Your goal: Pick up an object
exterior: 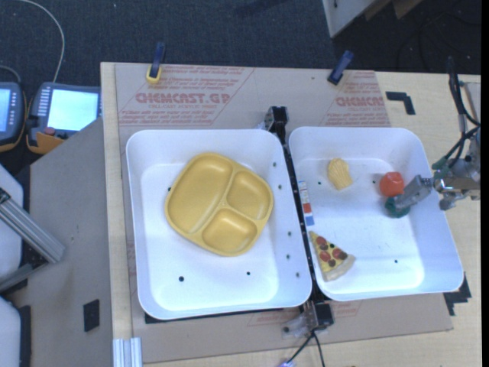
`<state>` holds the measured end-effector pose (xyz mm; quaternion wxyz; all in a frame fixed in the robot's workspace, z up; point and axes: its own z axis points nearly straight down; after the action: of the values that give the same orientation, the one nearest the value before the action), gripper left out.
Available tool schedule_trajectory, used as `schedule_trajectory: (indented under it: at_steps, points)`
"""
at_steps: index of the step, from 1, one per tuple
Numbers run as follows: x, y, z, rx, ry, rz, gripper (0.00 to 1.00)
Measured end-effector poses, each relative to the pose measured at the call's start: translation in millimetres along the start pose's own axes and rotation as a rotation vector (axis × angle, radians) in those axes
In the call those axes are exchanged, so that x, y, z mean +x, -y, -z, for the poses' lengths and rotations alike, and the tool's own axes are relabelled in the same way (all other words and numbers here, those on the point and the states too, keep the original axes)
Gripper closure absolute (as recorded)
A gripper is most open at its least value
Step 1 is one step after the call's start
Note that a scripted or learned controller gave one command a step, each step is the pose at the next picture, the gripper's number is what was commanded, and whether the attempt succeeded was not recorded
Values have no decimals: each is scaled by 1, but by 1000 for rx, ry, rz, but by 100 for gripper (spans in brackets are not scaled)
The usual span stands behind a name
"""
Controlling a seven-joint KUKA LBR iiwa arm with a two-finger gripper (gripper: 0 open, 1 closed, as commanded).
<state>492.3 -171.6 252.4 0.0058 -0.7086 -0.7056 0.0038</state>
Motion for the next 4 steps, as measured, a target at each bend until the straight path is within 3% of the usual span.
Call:
schedule_trajectory:
  at_steps: [1,4]
  points:
    - [1,-2,7,-14,3,4,0]
    - [6,-15,-148,-8,0,4,0]
